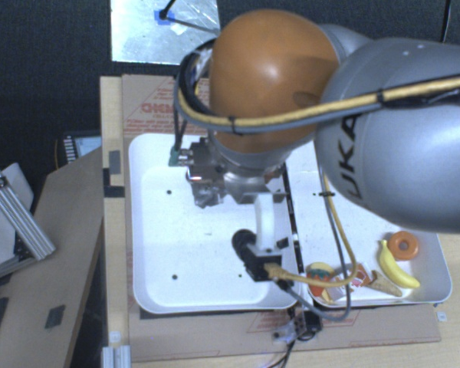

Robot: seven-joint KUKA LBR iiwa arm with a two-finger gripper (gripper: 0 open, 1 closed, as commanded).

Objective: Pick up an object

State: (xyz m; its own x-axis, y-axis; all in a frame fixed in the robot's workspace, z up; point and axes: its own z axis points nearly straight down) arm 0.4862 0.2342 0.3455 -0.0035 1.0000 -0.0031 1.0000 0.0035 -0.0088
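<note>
My gripper (205,188) hangs over the upper middle of the left bin (157,228), under the big orange wrist band. Nothing shows beneath or beside it on the white floor there. The loose objects lie in the right bin (437,286), near its front: a yellow banana (396,267), an orange round piece (403,245) just above it, a tan wedge-shaped item (385,284) and a small orange-and-yellow object (321,274) partly behind the yellow cable. The arm hides most of the right bin's back half.
The grey arm fills the upper right of the view and overhangs the divide between the bins. Brown cardboard (149,106) lies under both bins. A tan side table (54,244) and a metal rail (15,213) stand to the left.
</note>
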